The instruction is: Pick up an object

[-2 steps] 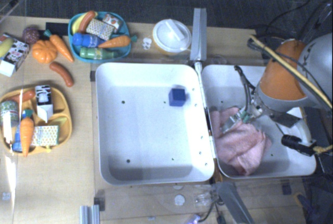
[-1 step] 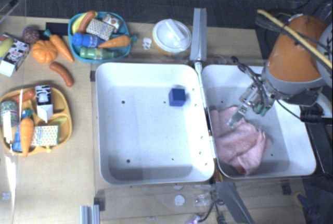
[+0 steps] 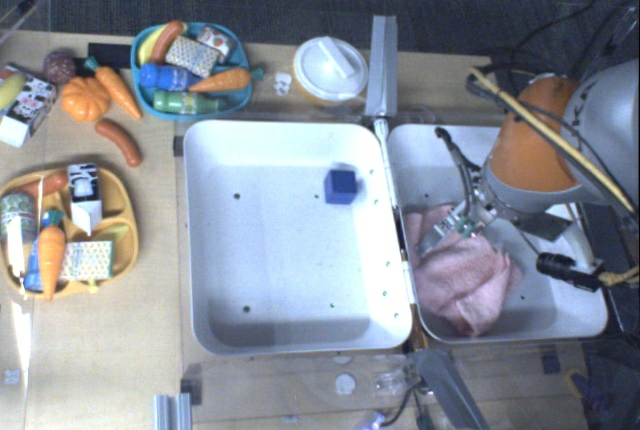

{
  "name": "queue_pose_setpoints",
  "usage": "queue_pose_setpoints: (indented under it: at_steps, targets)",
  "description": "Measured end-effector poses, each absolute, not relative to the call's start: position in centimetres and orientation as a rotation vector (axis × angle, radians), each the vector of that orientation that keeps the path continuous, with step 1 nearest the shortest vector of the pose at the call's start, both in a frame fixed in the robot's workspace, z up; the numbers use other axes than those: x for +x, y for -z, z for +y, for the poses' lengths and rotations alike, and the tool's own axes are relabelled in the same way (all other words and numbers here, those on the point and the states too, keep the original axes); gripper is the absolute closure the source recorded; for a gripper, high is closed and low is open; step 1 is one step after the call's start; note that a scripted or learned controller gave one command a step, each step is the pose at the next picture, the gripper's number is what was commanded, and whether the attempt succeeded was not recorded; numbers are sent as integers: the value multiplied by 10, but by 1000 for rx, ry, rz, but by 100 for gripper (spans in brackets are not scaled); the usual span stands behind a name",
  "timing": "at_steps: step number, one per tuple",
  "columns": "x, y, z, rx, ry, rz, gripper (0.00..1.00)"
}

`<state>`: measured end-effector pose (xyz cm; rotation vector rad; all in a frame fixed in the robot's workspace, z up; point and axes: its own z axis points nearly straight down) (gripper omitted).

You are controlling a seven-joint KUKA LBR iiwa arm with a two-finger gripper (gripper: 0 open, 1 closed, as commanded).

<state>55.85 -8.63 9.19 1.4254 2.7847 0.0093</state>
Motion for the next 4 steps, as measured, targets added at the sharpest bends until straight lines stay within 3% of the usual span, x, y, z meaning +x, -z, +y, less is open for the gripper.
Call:
queue_pose_setpoints:
  at_steps: [1,2,3,4]
  targets:
    - [562,-105,-86,1418,-14,2777,100]
    - [609,-185,-53,1788,-3,2579,100]
    - [667,-303,-45,1889,-5,2503,100]
    - [639,-193,-67,1435,-2,2791,100]
